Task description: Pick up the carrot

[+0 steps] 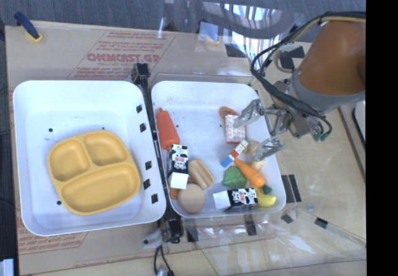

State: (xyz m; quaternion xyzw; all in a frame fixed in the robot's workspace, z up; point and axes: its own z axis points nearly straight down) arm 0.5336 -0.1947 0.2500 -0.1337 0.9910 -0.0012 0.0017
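Since toy food is dumped loose in right shallow white plastic bin (205, 91), pieces crowd lower half. Grey two-finger gripper (260, 127) hovers above, fingers spread, nothing between. Small orange plastic carrot (251, 173) near right wall, touching green leafy piece (234, 176); long axis diagonal, upper-left to lower-right.

Arm (333, 60) cut off by right edge.

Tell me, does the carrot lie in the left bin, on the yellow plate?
No, the carrot lies in the right bin, beside a green toy.
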